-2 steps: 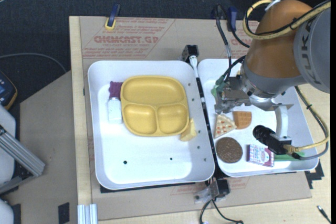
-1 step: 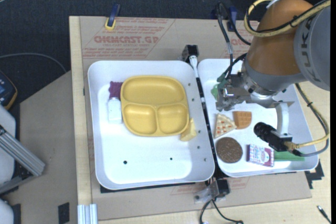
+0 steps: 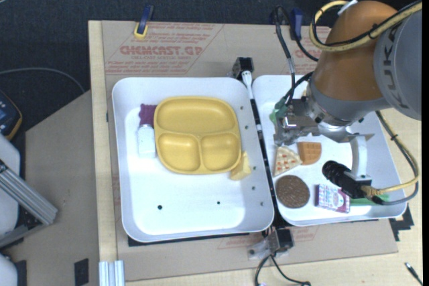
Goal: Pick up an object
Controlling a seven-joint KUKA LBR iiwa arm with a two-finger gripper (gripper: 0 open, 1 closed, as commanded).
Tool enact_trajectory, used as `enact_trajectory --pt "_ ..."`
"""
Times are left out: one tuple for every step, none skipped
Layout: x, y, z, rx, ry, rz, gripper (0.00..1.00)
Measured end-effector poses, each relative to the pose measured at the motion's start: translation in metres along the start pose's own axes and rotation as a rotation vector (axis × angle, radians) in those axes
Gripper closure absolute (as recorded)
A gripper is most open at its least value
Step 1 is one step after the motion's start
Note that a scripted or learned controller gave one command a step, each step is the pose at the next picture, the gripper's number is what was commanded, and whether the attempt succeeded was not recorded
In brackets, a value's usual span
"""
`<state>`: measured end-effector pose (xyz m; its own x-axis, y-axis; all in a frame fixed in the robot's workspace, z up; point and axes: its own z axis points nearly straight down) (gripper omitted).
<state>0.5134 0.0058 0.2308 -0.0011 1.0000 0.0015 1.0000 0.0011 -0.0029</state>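
Orange-banded arm (image 3: 352, 53) sits highest, reaching in from the right and covering the upper half of the right bin (image 3: 268, 97).

Gripper (image 3: 290, 130) is at the arm's lower left edge, low over the right bin and close to its left wall. Wide or narrow: cannot tell, as the wrist hides the working end. Nothing can be seen held in it.

Objects, outward from gripper:
- Triangular pizza-slice piece (image 3: 287, 159): just below the gripper toward the view's bottom, lying flat, the nearest object. Whether it touches the gripper cannot be told.
- Orange-tan block (image 3: 310, 153): below and slightly right of the gripper, touching or just beside the triangular piece.
- Brown disc (image 3: 293, 191): further toward the bottom, just past the triangular piece, flat on the bin floor.
- Purple-and-white carton (image 3: 332, 198): below and right of the gripper, beside the disc, near the bin's bottom rim.

Left bin (image 3: 188, 204), left of the gripper across the divider:
- Yellow divided tray (image 3: 198, 134): roughly level with the gripper.
- Pale yellow scrap (image 3: 240, 169): at the tray's corner nearest the gripper.
- White bottle (image 3: 145, 141) and purple item (image 3: 147, 113): beyond the tray's far left side, well apart from the gripper.

Both bins rest on a cardboard sheet (image 3: 161, 43) with red lettering.
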Motion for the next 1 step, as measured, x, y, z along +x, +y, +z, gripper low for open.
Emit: enact_trajectory --pt "0.0073 0.0172 0.0067 -0.004 -0.001 -0.001 1.0"
